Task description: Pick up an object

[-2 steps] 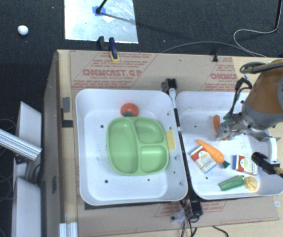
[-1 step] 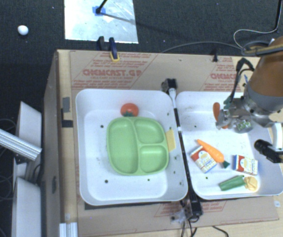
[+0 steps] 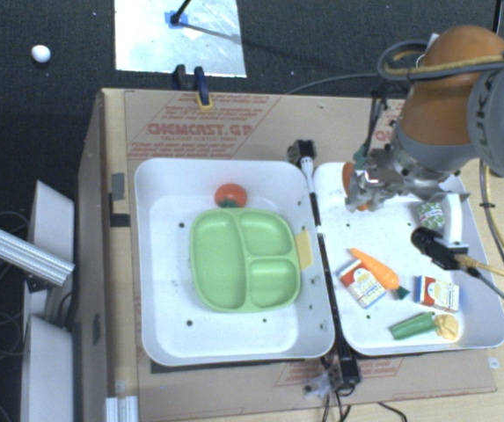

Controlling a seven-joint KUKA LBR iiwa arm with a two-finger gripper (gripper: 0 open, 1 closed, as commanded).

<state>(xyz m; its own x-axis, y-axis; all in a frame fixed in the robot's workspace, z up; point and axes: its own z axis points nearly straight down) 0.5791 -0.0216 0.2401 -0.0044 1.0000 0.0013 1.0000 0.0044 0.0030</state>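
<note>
**Q:** What sits where, left to right?

**Me:** On the desk (image 3: pixel 260 117), two bins. The left bin (image 3: pixel 159 262) holds one green divided plate (image 3: pixel 243 260) and one tomato (image 3: pixel 230 195). The right bin (image 3: pixel 489 323) holds one carrot (image 3: pixel 376 268), two small cartons (image 3: pixel 361 287), one green piece (image 3: pixel 412 325).

**Q:** And your end effector?

**Me:** My end effector (image 3: pixel 363 192) hovers at the right bin's far-left corner; I cannot tell its state. I'd judge the carrot the target: centre over it, align across its width, descend straight.

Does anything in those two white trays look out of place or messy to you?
Mostly no. The toy food in the right bin lies scattered at odd angles, and a yellow piece sits wedged beside the green plate instead of on it.
</note>
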